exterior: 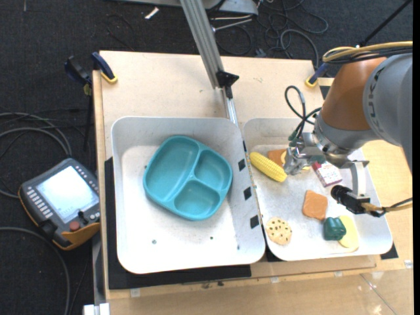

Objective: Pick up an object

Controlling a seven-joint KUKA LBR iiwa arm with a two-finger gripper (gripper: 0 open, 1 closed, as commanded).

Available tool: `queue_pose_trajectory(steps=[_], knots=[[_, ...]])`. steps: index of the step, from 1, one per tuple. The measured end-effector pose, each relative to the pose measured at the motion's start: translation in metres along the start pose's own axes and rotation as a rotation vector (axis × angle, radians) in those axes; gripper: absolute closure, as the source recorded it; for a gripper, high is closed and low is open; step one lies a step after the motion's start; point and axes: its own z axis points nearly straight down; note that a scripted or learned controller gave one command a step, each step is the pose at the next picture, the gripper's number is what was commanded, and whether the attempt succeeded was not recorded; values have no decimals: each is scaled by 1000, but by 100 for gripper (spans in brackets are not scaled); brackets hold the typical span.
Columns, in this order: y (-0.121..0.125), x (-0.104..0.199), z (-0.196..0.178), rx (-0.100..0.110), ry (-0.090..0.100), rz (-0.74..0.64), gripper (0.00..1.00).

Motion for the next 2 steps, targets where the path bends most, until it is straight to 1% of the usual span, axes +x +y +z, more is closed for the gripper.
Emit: queue_pose_trajectory(steps=[1, 2], knots=[[6, 3, -44, 0, 0, -1, 100], [8, 0, -88, -1, -1, -1, 100]])
